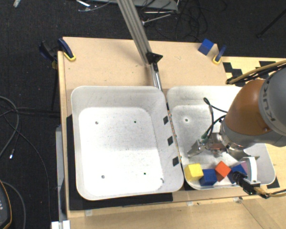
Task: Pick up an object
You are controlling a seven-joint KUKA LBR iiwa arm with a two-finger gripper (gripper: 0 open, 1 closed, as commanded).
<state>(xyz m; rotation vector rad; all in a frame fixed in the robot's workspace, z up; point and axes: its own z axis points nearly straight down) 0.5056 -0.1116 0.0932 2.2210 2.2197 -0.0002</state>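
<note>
The right bin [186, 99] holds a cluster of small blocks along its near edge: a yellow cube [194, 171], a blue cube [209, 177], an orange cube [222, 170] and a second blue block [239, 169] partly hidden by the wrist. My gripper [197, 149] hangs low over the bin's middle, just behind the yellow cube and a little apart from it. I see no block in its grasp. The grey and orange arm covers the right side of the bin.
The left bin [86, 104] lies beside the right one. A slanted metal pole [138, 30] runs down to the gap between the bins. A blue block [206, 46] and clamps [66, 51] sit on the bench's far edge.
</note>
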